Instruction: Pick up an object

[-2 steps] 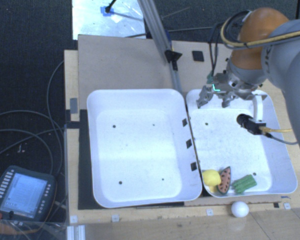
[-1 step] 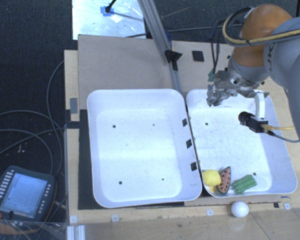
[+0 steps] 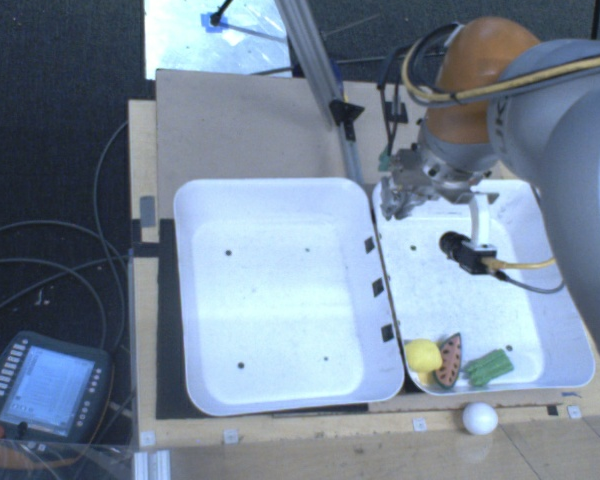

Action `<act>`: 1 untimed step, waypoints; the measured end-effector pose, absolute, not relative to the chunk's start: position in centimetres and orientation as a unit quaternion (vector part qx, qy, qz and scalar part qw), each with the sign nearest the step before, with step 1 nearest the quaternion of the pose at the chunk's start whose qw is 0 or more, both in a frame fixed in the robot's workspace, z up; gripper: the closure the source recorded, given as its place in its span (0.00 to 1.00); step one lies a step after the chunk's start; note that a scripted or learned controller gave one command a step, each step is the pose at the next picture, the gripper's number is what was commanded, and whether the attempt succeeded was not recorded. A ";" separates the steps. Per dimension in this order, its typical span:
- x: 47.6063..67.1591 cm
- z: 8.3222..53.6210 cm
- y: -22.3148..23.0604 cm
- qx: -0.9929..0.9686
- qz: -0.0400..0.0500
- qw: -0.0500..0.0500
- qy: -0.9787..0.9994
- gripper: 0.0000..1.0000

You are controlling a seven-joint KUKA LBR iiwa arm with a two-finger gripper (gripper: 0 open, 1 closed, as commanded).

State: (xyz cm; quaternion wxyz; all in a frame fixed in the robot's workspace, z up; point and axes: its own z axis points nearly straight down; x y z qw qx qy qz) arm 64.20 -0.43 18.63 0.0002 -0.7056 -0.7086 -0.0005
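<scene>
The claw (image 3: 398, 200) hangs at the upper left corner of the right bin (image 3: 540, 373), centre-right of the frame; I cannot tell its state; a yellow piece (image 3: 423, 355), a watermelon slice (image 3: 449, 360) and a green piece (image 3: 488, 366) lie along the bin's lower edge; a white ball (image 3: 480, 418) sits on the counter (image 3: 330, 443) below.

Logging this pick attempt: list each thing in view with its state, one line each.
Gripper: over the right bin's far left corner, nothing seen in it.
Lemon: resting in the right bin's near corner.
Watermelon slice: leaning beside the lemon.
Green toy: lying flat, right of the slice.
White ball: on the bench, outside the bins.
Left bin: level on the bench.
Right bin: holds the three toys.
Pendant: screen lit.
</scene>
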 end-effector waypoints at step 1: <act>60.9 18.7 7.4 -0.705 -0.001 0.001 -0.710 1.00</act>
